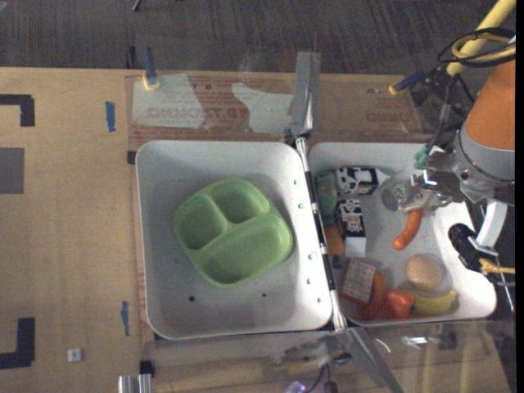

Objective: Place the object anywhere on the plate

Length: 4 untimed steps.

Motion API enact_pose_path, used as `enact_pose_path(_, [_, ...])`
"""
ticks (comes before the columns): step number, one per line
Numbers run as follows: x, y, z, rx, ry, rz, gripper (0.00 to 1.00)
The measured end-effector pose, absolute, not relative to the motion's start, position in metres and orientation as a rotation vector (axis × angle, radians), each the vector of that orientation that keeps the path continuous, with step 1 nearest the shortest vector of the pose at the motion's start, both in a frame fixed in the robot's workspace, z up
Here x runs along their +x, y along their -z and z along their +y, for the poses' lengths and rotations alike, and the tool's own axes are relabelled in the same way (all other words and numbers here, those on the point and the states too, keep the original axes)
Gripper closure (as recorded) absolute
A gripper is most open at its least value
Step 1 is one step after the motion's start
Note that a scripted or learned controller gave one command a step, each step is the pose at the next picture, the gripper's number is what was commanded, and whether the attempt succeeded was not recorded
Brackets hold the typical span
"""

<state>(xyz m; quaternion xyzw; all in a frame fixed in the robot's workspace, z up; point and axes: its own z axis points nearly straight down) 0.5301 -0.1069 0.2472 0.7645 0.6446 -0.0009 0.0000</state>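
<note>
A green divided plate (pixel 233 231) lies in the middle of the left white bin (pixel 155 170). Over the right bin (pixel 479 301), my gripper (pixel 416 198) reaches in from the right. It is shut on the top end of a long orange carrot-like toy (pixel 407 231). The toy hangs down and to the left from the fingertips, well right of the plate and across the divider between the bins.
The right bin holds several toy foods: cow-print cartons (pixel 355 180) (pixel 353 218), a green item (pixel 327 193), a bun (pixel 425 273), a banana (pixel 435 304), red pieces (pixel 391 303) and a packet (pixel 359 278). A metal divider (pixel 304 105) runs between the bins.
</note>
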Motion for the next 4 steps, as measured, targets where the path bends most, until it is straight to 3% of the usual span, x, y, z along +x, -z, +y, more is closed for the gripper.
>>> enact_pose_path(1, [0.5, -0.248, -0.142, 2.211, 0.002, 2.235, 1.0])
enact_pose_path(2, [0.479, -0.216, -0.187, 2.711, 0.004, 1.595, 1.0])
enact_pose_path(3, [0.479, -0.216, -0.187, 2.71, 0.004, 1.595, 0.0])
enact_pose_path(4, [0.48, -0.241, -0.144, 2.525, 0.001, 1.87, 0.0])
